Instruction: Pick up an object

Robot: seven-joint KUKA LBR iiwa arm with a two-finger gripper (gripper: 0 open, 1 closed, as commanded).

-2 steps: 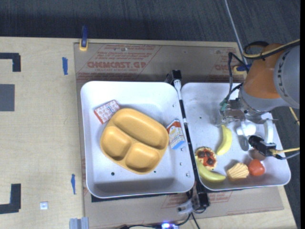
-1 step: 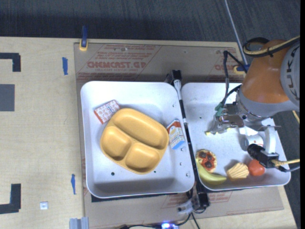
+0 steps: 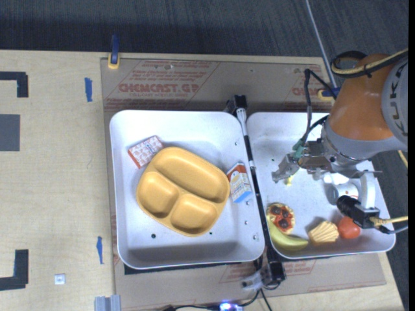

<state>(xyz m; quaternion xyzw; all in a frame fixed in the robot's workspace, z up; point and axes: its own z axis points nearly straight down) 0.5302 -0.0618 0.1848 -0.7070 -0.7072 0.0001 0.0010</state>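
Observation:
My gripper [image 3: 284, 173] hangs over the left-middle of the right bin [image 3: 272, 131], reaching in from the right on the grey arm with its orange band [image 3: 360, 105]. Nothing shows in it. A tiny yellow bit [image 3: 288, 181] lies on the bin floor just below it. Along the bin's front lie a banana [image 3: 285, 240], a toy pizza slice [image 3: 281, 216], a yellow wedge [image 3: 323, 232] and a red tomato [image 3: 349, 228]. A white object [image 3: 345, 191] sits partly under the wrist.
The left bin [image 3: 123, 173] holds a large yellow divided plate [image 3: 182, 190], a red and white packet [image 3: 144, 150] at its back left, and a small carton [image 3: 239, 183] against the wall between the bins. Cables run along the arm.

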